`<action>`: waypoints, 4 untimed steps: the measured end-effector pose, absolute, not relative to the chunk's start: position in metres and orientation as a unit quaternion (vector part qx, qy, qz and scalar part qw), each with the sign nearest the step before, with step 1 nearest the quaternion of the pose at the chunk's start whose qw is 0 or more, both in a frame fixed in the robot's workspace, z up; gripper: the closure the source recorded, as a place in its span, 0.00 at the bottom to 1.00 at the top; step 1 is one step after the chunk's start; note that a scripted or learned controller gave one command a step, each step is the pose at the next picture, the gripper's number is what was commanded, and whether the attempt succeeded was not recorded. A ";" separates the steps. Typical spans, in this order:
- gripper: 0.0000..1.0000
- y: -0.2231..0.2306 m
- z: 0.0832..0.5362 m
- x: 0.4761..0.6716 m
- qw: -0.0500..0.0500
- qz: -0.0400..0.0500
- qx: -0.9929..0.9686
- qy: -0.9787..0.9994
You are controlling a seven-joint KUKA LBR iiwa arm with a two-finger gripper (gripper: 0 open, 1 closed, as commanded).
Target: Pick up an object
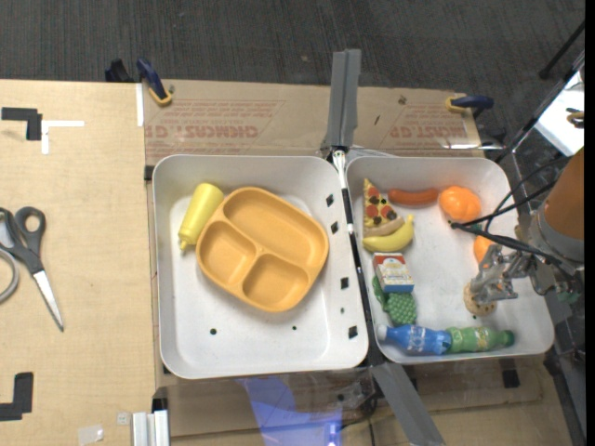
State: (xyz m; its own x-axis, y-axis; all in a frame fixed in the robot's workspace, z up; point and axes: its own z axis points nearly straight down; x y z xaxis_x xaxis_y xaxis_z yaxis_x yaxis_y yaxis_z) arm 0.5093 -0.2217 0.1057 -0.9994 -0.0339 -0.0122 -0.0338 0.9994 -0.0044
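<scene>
Two white bins sat side by side: the left bin (177,342) and the right bin (437,268). The farther one from the gripper (485,291) held one yellow divided plate (263,247) and one yellow bottle (198,214). The one beneath it held one pizza slice (376,203), one sausage (412,195), one orange (459,202), one banana (390,236), one small carton (394,273) and one plastic bottle (446,340). One pair of scissors (33,258) lay farthest away.

tool (485,291) low in right bin (437,167) | divided plate (260,247) in left bin (242,351)
</scene>
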 end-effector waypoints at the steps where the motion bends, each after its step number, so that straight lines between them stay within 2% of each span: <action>1: 0.00 -0.222 0.106 0.509 0.006 -0.002 -0.017 1.000; 2: 0.00 -0.221 0.093 0.531 0.002 0.000 -0.009 1.000; 3: 1.00 -0.219 0.104 0.533 0.003 0.001 -0.010 1.000; 4: 1.00 -0.157 0.196 0.547 0.003 0.000 0.087 0.996</action>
State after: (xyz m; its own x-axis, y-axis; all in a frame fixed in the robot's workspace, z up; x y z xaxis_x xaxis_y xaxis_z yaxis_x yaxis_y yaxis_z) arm 0.5465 -0.1572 0.1958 -0.9849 0.1732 -0.0053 0.1732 0.9849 0.0004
